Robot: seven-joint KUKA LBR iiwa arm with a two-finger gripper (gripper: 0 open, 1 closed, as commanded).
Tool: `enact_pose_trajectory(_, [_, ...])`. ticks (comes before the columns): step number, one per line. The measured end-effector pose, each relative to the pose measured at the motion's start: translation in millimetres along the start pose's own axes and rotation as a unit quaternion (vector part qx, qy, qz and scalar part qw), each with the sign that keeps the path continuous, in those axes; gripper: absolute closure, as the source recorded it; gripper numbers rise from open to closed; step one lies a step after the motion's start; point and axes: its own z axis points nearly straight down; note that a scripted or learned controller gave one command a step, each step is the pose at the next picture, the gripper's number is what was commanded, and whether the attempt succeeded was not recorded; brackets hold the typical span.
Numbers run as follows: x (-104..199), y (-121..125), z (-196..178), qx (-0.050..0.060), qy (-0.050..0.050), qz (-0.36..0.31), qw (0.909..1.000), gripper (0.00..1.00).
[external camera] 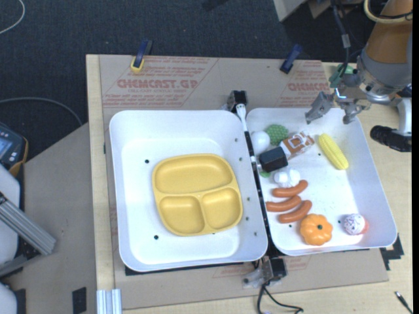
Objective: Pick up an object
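corn (333, 152) lies in right bin (373, 195); cardboard (196, 77) covers bench.

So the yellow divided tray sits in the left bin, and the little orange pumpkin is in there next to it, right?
Not quite. The yellow divided tray does sit in the left bin, but the orange pumpkin lies in the right bin, near its front edge, just below the sausages. The camera view shows this.
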Motion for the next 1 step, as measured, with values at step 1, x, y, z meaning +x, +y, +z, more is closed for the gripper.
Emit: enact_pose_trajectory(1, [0.4, 2.6, -10.0, -0.008, -0.001, -0.001, 1.0, 0.0])
